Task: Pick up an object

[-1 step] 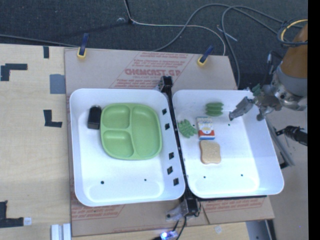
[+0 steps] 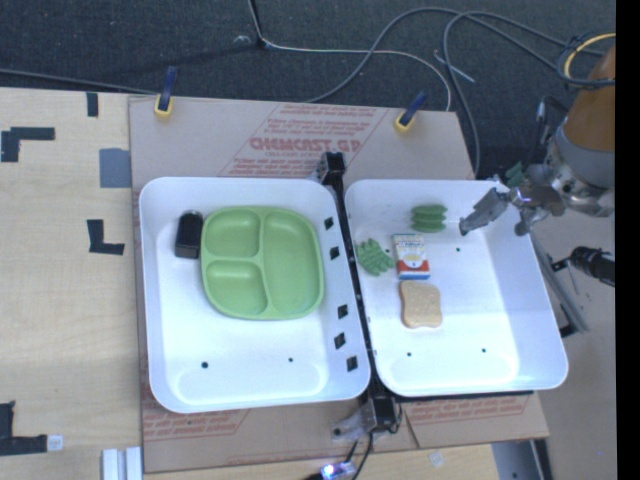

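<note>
Two white bins side by side: left bin (image 2: 160,298), right bin (image 2: 520,318). In the left, a green divided plate (image 2: 262,263) with a small black block (image 2: 188,235) just beside its left edge. In the right, a green ridged piece (image 2: 429,217), a second green piece (image 2: 374,257), a small carton (image 2: 410,255) and, touching below it, a tan slice of bread (image 2: 421,305). Above the right bin's upper right corner, the claw (image 2: 505,215), spread open, gripping nothing, well apart from the objects.

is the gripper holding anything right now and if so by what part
Nothing is held. The gripper hangs open over the right bin's far right corner, with nothing between its fingers.
</note>
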Robot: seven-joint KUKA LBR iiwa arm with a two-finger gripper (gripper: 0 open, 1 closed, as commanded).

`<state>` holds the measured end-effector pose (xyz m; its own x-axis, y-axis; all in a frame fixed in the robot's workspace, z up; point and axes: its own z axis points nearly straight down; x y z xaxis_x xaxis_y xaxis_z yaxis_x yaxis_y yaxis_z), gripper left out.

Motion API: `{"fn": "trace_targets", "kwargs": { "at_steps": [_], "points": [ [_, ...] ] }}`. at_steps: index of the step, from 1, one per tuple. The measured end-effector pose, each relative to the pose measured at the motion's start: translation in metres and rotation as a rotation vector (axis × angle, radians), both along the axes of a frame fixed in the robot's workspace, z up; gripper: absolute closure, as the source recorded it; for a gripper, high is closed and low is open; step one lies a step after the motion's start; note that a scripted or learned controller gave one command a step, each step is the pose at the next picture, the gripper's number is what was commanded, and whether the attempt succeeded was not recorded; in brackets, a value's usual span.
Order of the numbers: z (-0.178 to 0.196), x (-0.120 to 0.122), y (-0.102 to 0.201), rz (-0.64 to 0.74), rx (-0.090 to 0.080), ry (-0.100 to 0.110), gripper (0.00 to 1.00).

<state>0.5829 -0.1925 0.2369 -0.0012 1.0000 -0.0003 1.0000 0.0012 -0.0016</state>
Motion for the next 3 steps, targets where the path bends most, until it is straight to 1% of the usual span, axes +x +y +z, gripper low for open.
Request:
{"fn": "trace_targets", "kwargs": {
  "at_steps": [1, 3],
  "points": [
    [-0.061, 0.006, -0.003, 0.000, -0.001, 0.002, 0.00],
    [-0.151, 0.008, -0.006, 0.000, -0.001, -0.003, 0.00]
  ]
}}
